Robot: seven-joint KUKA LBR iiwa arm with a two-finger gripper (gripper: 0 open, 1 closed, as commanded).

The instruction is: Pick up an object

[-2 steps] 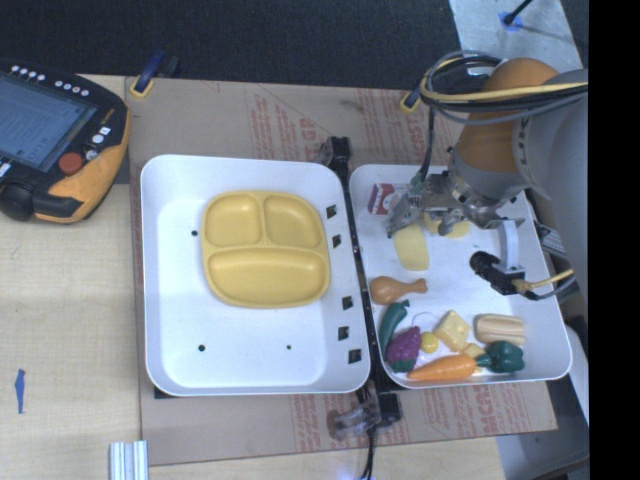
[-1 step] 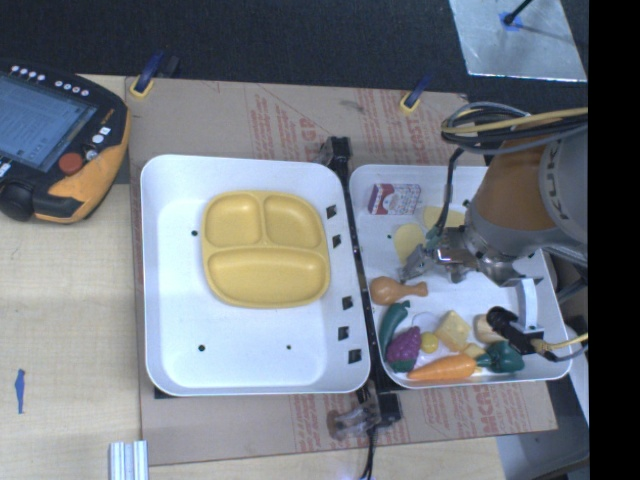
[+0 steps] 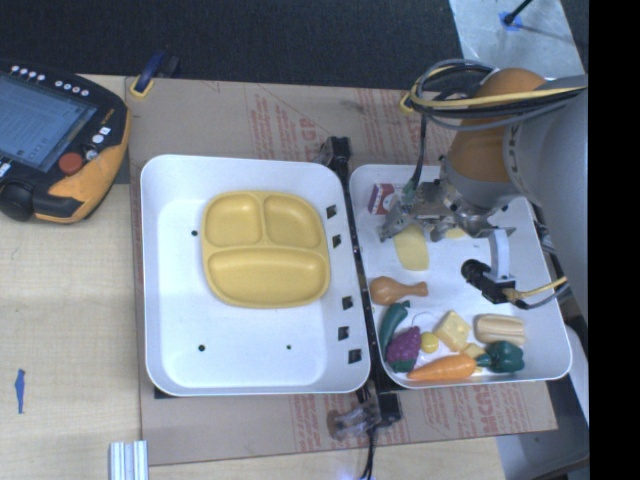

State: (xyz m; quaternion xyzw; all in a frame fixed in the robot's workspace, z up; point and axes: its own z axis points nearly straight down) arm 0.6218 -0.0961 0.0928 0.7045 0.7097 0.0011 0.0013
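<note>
1. Seen from above at a slant: a tan surface [image 3: 70,298] carrying two shallow white bins side by side.
2. Left bin [image 3: 170,348], centre of the frame: holding a yellow divided plate [image 3: 266,248] in its upper half.
3. Right bin [image 3: 555,353], right of centre: scattered with toy food.
4. Along the bin's lower edge: a green pepper [image 3: 392,320], purple grapes [image 3: 404,346], an orange carrot [image 3: 443,370], a yellow cheese wedge [image 3: 452,329], a bread roll [image 3: 498,327] and a green broccoli piece [image 3: 505,357].
5. Just above those, near the bin's left wall: a brown drumstick [image 3: 397,289].
6. Upper part of the bin: a pale yellow piece [image 3: 411,248] lying directly under the pincer [image 3: 425,223].
7. Grey arm with an orange band [image 3: 490,138] reaching in from the upper right, pincer low over the bin's upper part; cannot tell how far apart its tips are, or whether anything sits between them.
8. Upper left of the frame: a handheld control pendant [image 3: 55,138] on the surface.
</note>
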